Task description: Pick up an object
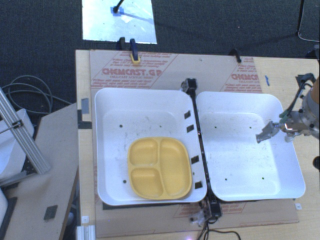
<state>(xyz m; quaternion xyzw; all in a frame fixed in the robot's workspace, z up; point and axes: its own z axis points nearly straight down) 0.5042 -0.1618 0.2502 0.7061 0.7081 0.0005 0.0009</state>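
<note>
A yellow divided plate (160, 168) lay flat in the left bin (107, 134), toward that bin's near right corner, its right edge close to the wall shared with the right bin (280, 109). The plate had three compartments, one long one on its right side and two smaller ones on its left, and all three looked bare. White floor lay open around the plate to the left and toward the far wall, while little room remained between it and the near wall.

The gripper (265, 133) hung over the right bin, near that bin's right wall and well apart from the plate. It pointed left into the bin, and nothing showed between its fingers; how wide the jaws stood could not be told from this angle. The floor of the right bin under it showed only small dark specks and scuffs.

Both bins sat on a brown board (165, 66) printed in red with "CHEMCAST GP", readable on the far left part and again, slanted, on the far right. A yellow and blue clamp (134, 51) gripped the board's far edge.
</note>
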